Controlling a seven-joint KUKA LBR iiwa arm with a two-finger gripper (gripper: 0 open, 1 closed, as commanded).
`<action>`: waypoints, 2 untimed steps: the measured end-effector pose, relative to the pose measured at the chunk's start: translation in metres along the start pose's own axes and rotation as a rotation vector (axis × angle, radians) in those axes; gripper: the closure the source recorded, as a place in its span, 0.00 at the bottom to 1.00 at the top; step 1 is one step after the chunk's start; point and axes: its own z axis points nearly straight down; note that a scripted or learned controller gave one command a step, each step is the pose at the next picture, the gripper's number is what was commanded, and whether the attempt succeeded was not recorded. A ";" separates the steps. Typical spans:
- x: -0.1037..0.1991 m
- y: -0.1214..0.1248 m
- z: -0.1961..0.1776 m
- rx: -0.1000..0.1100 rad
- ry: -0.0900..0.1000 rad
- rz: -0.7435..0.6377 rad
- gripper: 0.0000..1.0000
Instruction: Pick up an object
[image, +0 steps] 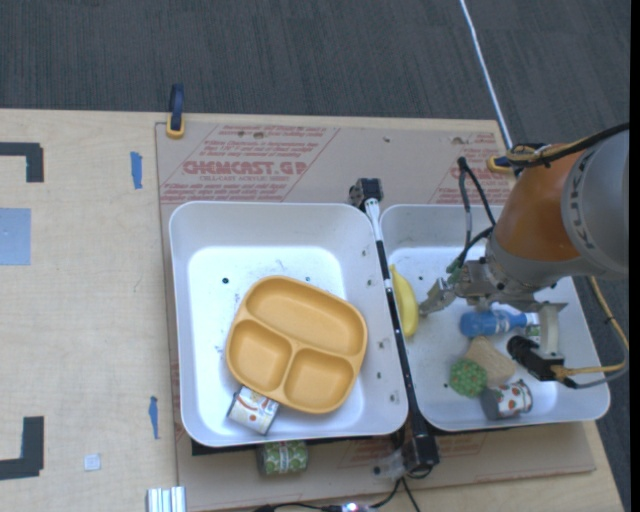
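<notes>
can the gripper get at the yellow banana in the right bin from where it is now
Probably yes. The yellow banana lies alone along the left wall of the right white bin, nothing on top of it. The gripper hangs just to its right. That wall sits close, which may crowd one finger.

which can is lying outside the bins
The green-labelled can, on the board below the left bin. The white can lies inside that bin, by the yellow tray.
</notes>
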 end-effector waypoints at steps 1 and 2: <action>0.010 -0.042 -0.001 -0.003 0.000 0.000 0.00; 0.009 -0.073 -0.001 -0.005 0.001 -0.002 0.00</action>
